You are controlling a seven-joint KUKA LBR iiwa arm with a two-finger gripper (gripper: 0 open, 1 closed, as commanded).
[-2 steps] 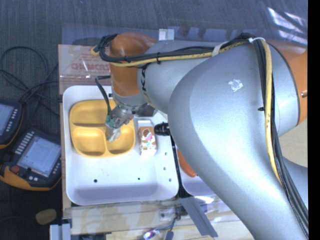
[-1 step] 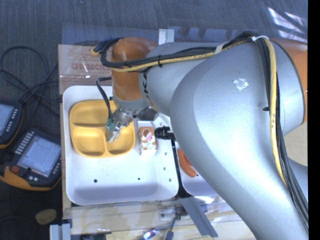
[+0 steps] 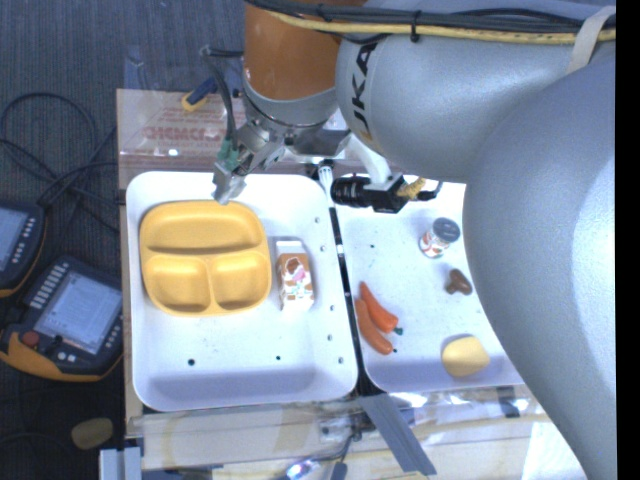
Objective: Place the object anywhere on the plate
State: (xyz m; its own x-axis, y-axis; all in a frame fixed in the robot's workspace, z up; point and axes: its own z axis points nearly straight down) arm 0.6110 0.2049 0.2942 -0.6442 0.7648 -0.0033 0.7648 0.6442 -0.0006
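KUKA arm (image 3: 480, 118): grey, smooth casing, orange band above the wrist; reaches in from the right and covers the upper right of the bench.

Left bin (image 3: 240, 373): shallow, white, matte, rounded corners, a few dark specks on its floor. Right bin (image 3: 410, 363): same make, partly under the arm. A dark seam divides the two.

Plate (image 3: 205, 258): yellow plastic, glossy, rounded rectangle with three compartments, one long at the top and two smaller below. It lies flat in the left bin's upper left, presumably as the fixed target.

Gripper (image 3: 228, 183): hangs just above the plate's upper right rim, pointing down and left. Jaws look drawn close, tips nearly together, nothing visible between them.

Task object, my reading: a small rectangular printed packet (image 3: 294, 278), pale with a reddish picture, lying flat on the left bin floor just beside the plate's right edge. Not on the plate, so the placement is not yet done.

Right bin, smaller items: yellow rounded lump (image 3: 465, 356); two orange carrot-shaped pieces (image 3: 376, 320) side by side; small can (image 3: 438, 236); brown nub (image 3: 458, 283).
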